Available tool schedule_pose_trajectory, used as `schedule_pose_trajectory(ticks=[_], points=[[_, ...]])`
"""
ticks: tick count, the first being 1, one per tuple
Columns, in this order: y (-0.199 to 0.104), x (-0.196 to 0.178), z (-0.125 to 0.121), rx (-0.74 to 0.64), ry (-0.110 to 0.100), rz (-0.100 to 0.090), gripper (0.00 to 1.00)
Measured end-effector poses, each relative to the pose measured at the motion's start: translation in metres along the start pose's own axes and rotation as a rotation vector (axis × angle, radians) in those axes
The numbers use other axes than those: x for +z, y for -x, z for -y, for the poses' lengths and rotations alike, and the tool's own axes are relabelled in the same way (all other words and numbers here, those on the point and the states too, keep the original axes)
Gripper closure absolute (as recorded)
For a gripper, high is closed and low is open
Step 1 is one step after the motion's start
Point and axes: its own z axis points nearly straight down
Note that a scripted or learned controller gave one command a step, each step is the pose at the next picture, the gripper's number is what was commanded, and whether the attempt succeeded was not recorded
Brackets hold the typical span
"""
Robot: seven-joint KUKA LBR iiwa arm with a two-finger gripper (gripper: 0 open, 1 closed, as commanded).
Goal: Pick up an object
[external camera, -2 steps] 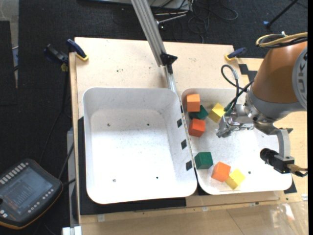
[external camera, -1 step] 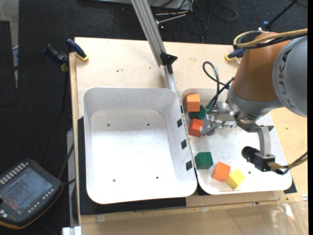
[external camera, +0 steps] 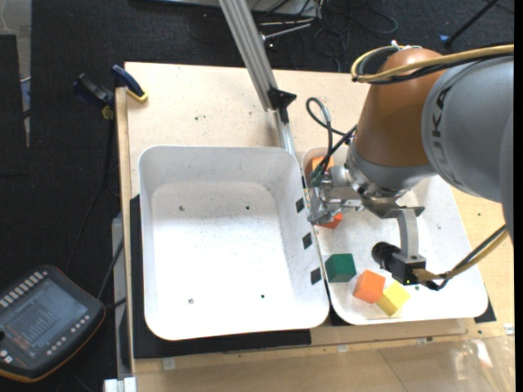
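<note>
My gripper (external camera: 325,205) hangs low over the left side of the right bin (external camera: 458,219), close to the wall between the bins. A small red-orange object (external camera: 330,221) shows just under its tip, and whether it sits between the fingers is hidden. An orange thing (external camera: 314,166) peeks out behind the gripper at the bin's back left. Nearer the front lie a green block (external camera: 340,266), an orange block (external camera: 369,286) and a yellow block (external camera: 393,298), the last two touching.
The left bin (external camera: 216,243) holds only specks. A slanted metal pole (external camera: 249,39) crosses the bench behind the bins. A blue-and-yellow clamp (external camera: 122,84) grips the bench's back left corner. A pendant (external camera: 41,321) lies off the bench at lower left.
</note>
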Motion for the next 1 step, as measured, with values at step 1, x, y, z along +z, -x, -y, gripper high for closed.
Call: schedule_pose_trajectory(ticks=[1], points=[[-0.0524,-0.0058,0.0076,0.0,0.001,0.0,1.0]])
